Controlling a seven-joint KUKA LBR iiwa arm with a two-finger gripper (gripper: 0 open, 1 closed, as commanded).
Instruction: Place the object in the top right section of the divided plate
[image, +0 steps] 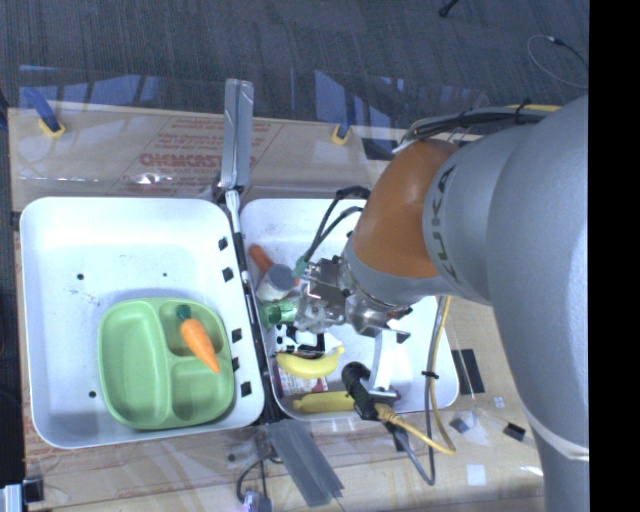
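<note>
A green divided plate (150, 385) lies in the left bin (60, 260). An orange carrot (200, 343) with a green top rests in the plate's top right section, its tip reaching onto the divider. My gripper (306, 306) hangs low over the left part of the right bin (300, 215), above a cluster of small objects and well apart from the carrot. The wrist and its fittings hide what lies right under it.
In the right bin a yellow banana (310, 363) and a second yellow piece (322, 402) lie near the front wall. A red-orange item (260, 257) and a grey round thing (278, 275) sit by the left wall. The arm covers the bin's right half.
</note>
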